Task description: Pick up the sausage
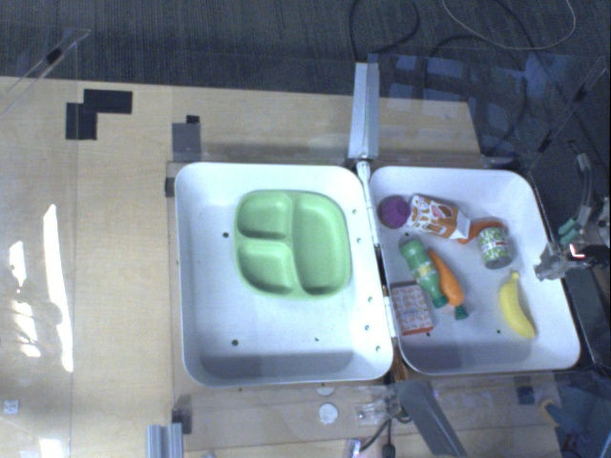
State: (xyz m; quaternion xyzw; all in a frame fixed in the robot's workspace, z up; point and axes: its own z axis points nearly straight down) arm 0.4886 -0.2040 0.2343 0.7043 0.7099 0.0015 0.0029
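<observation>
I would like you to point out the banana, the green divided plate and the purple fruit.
banana [516, 306]: camera view, middle of its yellow body, right bin.
green divided plate [292, 240]: camera view, central ridge between its compartments, left bin.
purple fruit [393, 211]: camera view, centre of its round top, right bin.

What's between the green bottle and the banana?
The carrot, beside the green bottle, then bare bin floor to the banana, in the camera view.
</observation>
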